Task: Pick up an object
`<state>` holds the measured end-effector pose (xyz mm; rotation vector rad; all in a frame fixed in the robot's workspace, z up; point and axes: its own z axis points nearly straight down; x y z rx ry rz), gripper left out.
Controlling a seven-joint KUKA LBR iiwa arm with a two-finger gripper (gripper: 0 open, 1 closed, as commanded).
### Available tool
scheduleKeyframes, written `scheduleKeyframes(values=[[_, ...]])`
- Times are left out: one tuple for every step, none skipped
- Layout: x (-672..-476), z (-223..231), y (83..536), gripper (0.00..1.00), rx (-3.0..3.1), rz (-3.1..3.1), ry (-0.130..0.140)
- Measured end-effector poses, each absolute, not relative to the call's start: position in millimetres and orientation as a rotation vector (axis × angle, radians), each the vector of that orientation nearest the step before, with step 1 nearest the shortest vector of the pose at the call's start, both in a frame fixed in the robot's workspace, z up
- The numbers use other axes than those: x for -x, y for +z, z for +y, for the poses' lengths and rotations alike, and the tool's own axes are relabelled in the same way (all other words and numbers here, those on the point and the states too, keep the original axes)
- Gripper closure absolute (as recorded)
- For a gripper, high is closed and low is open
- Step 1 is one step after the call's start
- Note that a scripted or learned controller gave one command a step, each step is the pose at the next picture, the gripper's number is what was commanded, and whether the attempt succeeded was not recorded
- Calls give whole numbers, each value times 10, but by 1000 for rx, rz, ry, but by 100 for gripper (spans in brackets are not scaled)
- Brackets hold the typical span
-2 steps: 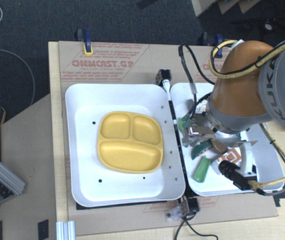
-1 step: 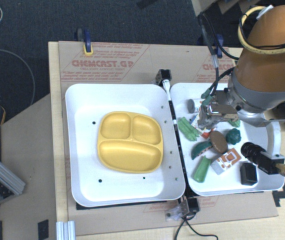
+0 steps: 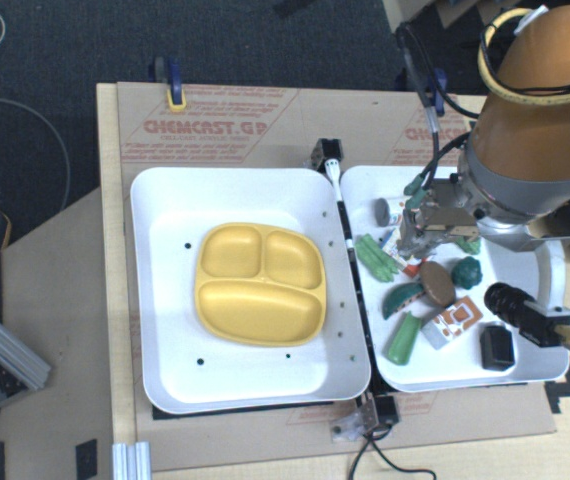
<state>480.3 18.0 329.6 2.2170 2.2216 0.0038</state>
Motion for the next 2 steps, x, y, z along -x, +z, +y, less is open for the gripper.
scheduleKeyframes(values=[[-4809,182,3397,100,-2214,2222,5],[-4815,185,3498,100,-2212,2221,7]])
